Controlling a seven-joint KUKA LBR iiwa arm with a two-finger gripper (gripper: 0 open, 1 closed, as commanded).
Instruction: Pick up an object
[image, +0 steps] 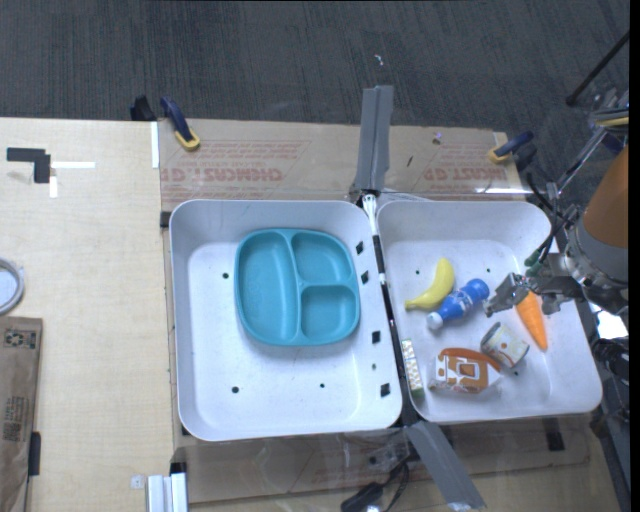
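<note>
Carrot (533, 322) sits in right bin (480, 225), by the far-right wall, w/ the claw (522, 290) right at its top end. Can't tell claw state. Prob. light, stiff, smooth plastic; you'd best pinch across its thick end.

2 white bins (190, 300), 1 blue plate (297, 287), 1 banana (432, 285), 1 bottle (458, 303), 1 carrot (531, 321).

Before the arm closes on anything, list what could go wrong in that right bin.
1. The gripper sits among the carrot, the blue bottle and a small white piece, so it may grab the wrong thing or two at once.
2. The carrot lies near the right bin's wall, which could block a finger.
3. The bottle and the banana are rounded and may roll or slip away.
</note>
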